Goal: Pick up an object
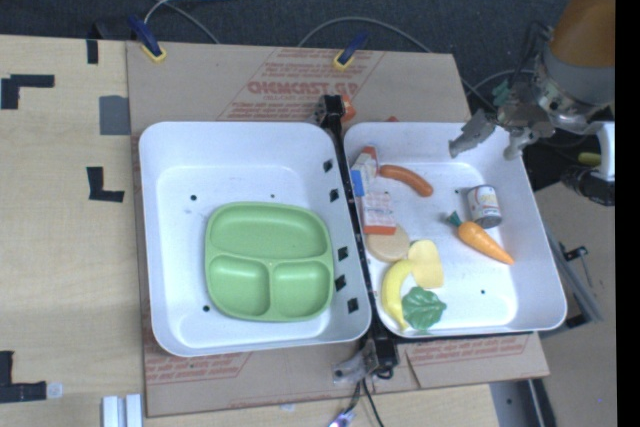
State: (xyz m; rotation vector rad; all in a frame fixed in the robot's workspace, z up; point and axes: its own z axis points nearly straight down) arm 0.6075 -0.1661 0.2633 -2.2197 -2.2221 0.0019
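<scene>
My gripper (492, 141) hangs open over the back right corner of the right bin (530, 315), with nothing between its two grey fingers (468, 137). Below it in that bin lie a small tin can (485, 205) and an orange carrot (484, 241). A red sausage (405, 180) lies to the gripper's left. Along the bin's left wall sit a flat packet (376, 207), a tan round piece (388, 243), a yellow banana (393, 293), a pale yellow piece (425, 264) and a green leafy piece (424, 308).
The left bin (170, 155) holds a green divided plate (269, 260). Black clips (331, 107) join the bins at the middle wall. Both bins rest on cardboard (290, 80) held by blue and yellow clamps (148, 39). Cables run across the dark floor behind.
</scene>
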